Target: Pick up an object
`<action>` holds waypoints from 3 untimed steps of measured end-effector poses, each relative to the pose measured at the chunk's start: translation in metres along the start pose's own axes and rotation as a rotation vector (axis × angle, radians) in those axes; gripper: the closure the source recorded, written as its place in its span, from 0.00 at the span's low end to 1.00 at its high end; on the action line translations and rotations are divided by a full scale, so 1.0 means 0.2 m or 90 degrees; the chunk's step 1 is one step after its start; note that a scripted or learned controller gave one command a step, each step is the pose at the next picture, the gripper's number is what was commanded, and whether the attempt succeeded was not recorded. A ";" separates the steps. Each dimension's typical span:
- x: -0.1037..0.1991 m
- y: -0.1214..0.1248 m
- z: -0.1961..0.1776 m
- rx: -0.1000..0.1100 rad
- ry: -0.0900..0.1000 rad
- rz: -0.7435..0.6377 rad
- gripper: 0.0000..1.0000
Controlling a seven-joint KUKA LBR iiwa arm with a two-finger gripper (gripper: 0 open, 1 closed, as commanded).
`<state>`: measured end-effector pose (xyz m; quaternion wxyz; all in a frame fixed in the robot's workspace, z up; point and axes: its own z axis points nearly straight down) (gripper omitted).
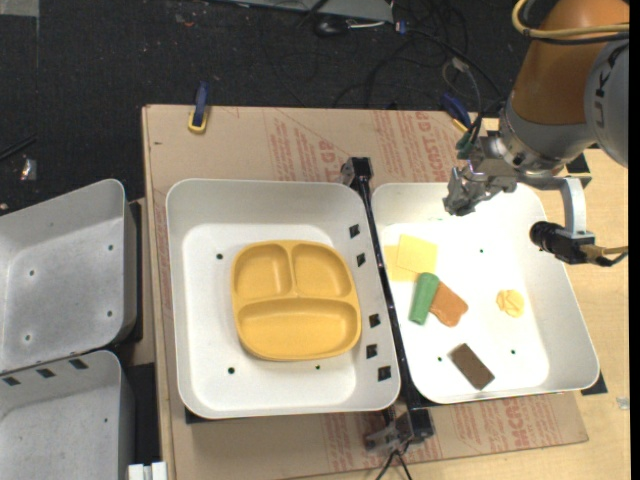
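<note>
So, hovering over the right bin (560, 368), nothing picked yet.

My gripper (462, 200) hangs at the bin's 11 o'clock corner; can't tell its state from this angle. 5 loose bits lie toward 6 o'clock, probably for easy reach: yellow slices (412, 256), green piece (424, 298), orange piece (449, 308), brown block (471, 365), small yellow bit (510, 302). Left bin (200, 368) holds 1 divided yellow plate (296, 300).
</note>
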<state>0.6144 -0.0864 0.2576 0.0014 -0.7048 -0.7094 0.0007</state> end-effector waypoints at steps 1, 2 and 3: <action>0.26 -0.06 -0.01 -0.001 0.000 0.000 1.00; 0.48 -0.11 0.01 0.000 0.000 0.000 1.00; 0.76 -0.24 0.01 0.000 0.000 -0.001 1.00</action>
